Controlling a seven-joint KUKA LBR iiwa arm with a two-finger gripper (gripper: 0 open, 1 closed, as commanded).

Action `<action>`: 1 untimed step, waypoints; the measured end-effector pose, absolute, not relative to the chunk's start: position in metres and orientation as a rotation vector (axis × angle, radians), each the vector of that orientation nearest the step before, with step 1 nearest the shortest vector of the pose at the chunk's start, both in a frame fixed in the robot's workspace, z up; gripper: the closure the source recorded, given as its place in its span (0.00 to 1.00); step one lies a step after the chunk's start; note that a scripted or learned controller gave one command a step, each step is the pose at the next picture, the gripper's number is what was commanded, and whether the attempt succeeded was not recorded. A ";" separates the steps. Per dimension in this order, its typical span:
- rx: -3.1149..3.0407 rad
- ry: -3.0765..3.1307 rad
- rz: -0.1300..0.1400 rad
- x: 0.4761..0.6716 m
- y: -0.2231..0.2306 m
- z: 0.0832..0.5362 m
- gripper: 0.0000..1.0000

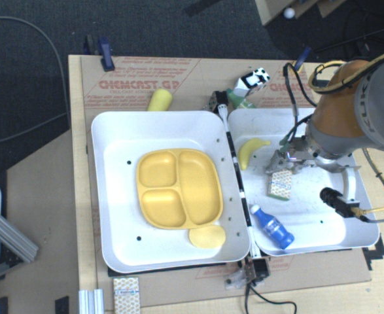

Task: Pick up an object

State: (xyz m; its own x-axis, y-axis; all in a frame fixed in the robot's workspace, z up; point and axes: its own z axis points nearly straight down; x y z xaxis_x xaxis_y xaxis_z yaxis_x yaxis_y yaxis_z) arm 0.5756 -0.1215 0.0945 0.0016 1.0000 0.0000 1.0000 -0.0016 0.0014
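Overhead view of the pick attempt: the arm [349,110] is reaching in from the right and hanging over the right bin [322,234], with the gripper [288,157] poised low above the bin floor. The nearest candidate, a small patterned sponge pad [280,185], is lying just below and slightly left of the gripper in this view, apparently flat on the bin floor, its longer side running roughly up and down the picture. A yellow banana-shaped toy [250,151] is lying to the gripper's left, near the bin's top-left corner, and a blue bottle [272,227] is lying on its side lower down, its long axis running diagonally toward the bin's bottom edge. How far the gripper is standing open cannot be told here, as the wrist is masking it, and nothing is visibly being held. The left bin [113,175] is bearing a yellow divided plate [178,188] and a yellow disc [207,236], both well apart from the tool. Judged from position alone, the sponge pad is the likeliest target
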 end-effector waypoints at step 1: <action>2.219 2.223 0.002 0.566 -0.045 0.185 1.00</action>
